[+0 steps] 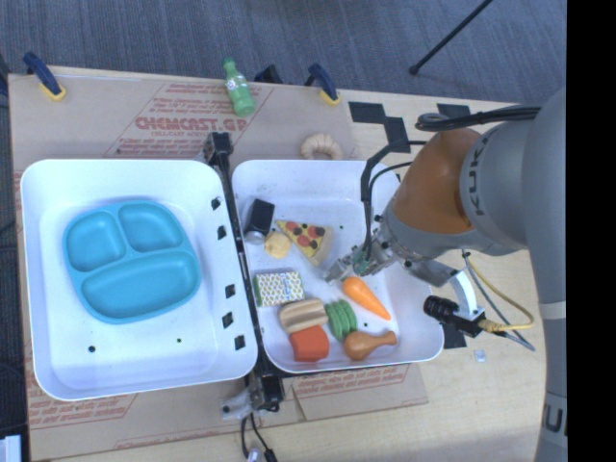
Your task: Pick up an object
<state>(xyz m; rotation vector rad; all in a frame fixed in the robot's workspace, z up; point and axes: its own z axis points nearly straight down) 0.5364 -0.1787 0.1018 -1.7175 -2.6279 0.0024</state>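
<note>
Down in the right bin (289, 176), the gripper (354, 261) sits low, just above the blunt end of a toy carrot (367, 296), and from this slanted view I cannot tell how wide it stands or whether it has hold of anything.

Going left to right: a blue clamp (43, 75) grips the far left corner of the bench (500, 354). The left bin (38, 287) carries a blue divided plate (131, 258). A small green bottle (238, 88) lies on the cardboard behind the bins, with another blue clamp (322, 82) and a pale ring, perhaps a toy doughnut (321, 146), further right.

Inside the right bin, a small black block (259, 217) lies near the dividing edge, with a yellowish lump (278, 245) and a pizza slice (303, 238) beside it. Nearer the camera lie a patterned square piece (277, 286), a hot-dog bun (303, 312), a red block (309, 345), a green vegetable (341, 318) and a chicken drumstick (367, 343). The carrot lies between the gripper and the drumstick, tilted with its tip toward the right.

The grey arm (510, 181) with its orange band (438, 186) reaches in from the right.
</note>
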